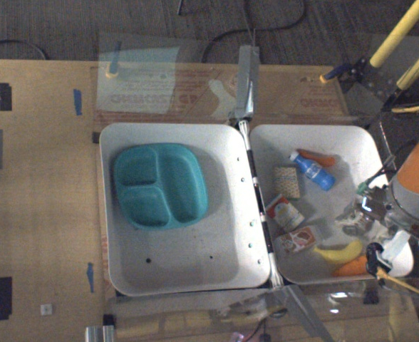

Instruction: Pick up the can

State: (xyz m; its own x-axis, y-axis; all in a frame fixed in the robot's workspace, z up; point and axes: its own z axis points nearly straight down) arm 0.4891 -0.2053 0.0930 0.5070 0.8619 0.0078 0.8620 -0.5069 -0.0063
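Right bin (266,155): can (286,182) lying near left wall, beside blue bottle (314,171); banana (340,251) by front wall; end effector (363,216) low over right side, well apart from can, finger state impossible to tell; teal tray (159,185) in left bin (124,276).

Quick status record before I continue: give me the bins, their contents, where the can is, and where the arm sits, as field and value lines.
left bin: shallow white bin holding a teal sectioned plastic plate
right bin: shallow white bin with mixed small items
can: small tan patterned can, lying near the divider, apart from the arm
other items: blue plastic bottle, yellow banana, small red-and-white carton
arm: grey arm with orange band at the right bin's right edge
end effector: low over the bin's right side, grip state unclear
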